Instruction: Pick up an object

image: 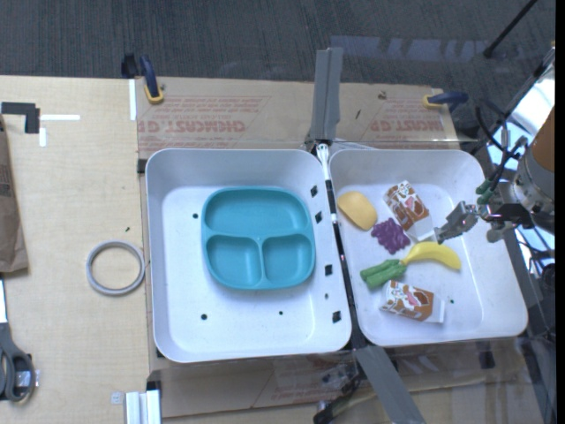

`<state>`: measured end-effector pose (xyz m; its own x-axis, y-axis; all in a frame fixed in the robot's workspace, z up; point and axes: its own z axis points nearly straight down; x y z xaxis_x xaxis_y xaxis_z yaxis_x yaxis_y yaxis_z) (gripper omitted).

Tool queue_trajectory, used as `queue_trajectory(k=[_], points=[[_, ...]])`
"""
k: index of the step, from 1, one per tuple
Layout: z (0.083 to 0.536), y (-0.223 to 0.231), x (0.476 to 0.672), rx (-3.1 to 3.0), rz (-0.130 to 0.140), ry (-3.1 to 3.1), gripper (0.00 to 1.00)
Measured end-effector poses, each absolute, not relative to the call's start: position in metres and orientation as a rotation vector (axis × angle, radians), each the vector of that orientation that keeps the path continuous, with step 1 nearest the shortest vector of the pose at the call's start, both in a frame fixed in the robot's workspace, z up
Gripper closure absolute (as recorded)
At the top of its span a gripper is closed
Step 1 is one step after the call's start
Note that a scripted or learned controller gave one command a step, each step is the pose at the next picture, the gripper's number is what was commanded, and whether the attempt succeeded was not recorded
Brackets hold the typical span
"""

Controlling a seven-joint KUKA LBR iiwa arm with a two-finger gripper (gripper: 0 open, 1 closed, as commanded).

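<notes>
The right bin (494,312) holds several toy foods. A yellow banana (433,254) lies near its middle, with purple grapes (389,234) to its left and a green vegetable (381,273) below them. A yellow rounded piece (357,208) sits at the upper left. One small printed carton (405,205) lies near the top and another (410,301) near the front. My gripper (474,227) hangs over the right half of this bin, just above and right of the banana. It is open, and nothing sits between its fingers (452,223).
The left bin (177,325) holds a teal divided plate (259,237). On the bench at the left lie a grey ring (116,266) and scissors (16,371). A grey post (326,95) stands behind the bins' shared wall.
</notes>
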<state>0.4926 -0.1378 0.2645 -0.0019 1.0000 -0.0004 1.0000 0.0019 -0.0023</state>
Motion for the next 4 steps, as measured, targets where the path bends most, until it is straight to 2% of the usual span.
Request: queue_trajectory(k=[1, 2, 3, 4], points=[[0.165, -0.129, 0.53, -2.665, 0.007, -1.656, 0.0], [0.091, -0.14, 0.601, -2.689, 0.002, -1.623, 0.0], [0.152, -0.146, 0.611, -2.402, 0.003, -2.027, 0.0], [0.093, -0.113, 0.598, -2.392, 0.0, -2.039, 0.0]])
